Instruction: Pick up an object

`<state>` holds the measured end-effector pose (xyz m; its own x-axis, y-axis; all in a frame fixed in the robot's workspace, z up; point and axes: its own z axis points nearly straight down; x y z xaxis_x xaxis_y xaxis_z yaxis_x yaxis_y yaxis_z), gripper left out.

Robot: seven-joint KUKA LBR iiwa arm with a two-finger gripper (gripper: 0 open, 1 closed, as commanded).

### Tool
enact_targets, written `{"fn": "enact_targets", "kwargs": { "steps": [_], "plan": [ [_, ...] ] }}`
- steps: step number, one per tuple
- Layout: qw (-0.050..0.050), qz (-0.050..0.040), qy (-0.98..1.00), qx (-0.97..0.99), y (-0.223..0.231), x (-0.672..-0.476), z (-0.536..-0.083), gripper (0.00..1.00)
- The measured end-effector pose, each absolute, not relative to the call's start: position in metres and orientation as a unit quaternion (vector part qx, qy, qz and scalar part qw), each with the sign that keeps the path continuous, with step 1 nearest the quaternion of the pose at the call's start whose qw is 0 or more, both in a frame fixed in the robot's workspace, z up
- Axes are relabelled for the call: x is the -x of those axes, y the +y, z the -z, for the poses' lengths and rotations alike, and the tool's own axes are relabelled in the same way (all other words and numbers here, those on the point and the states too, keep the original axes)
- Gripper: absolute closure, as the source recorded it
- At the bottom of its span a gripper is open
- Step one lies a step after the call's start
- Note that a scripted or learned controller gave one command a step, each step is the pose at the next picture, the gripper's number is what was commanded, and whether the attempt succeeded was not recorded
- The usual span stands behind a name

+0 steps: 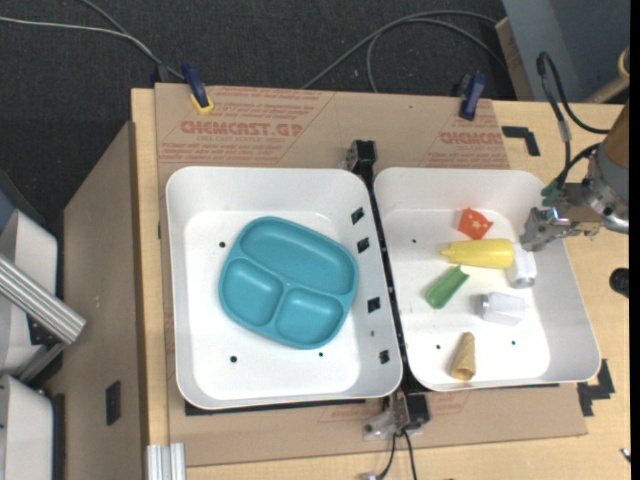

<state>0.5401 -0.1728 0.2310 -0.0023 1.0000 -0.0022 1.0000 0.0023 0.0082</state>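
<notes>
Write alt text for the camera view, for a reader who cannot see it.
A robot arm's tool hangs over the right bin's far right edge. That bin holds a yellow corn cob, a red piece, a green piece, a white block and a tan cone. The left bin holds a blue divided plate.

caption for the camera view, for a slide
Gripper at right bin's far edge, beside yellow corn; blue divided plate in left bin.
</notes>
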Motion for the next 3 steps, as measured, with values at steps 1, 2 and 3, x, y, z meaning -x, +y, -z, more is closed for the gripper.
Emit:
{"fn": "enact_targets", "kwargs": {
  "steps": [1, 2, 3],
  "plan": [
    [0.002, -0.0010, 0.708, -0.707, -0.173, -0.541, -0.245, 1.00],
    [-0.002, -0.0005, 0.709, -0.705, -0.125, -0.546, -0.235, 1.00],
    [-0.001, -0.0011, 0.709, -0.705, -0.079, -0.561, -0.230, 1.00]
  ]
}}
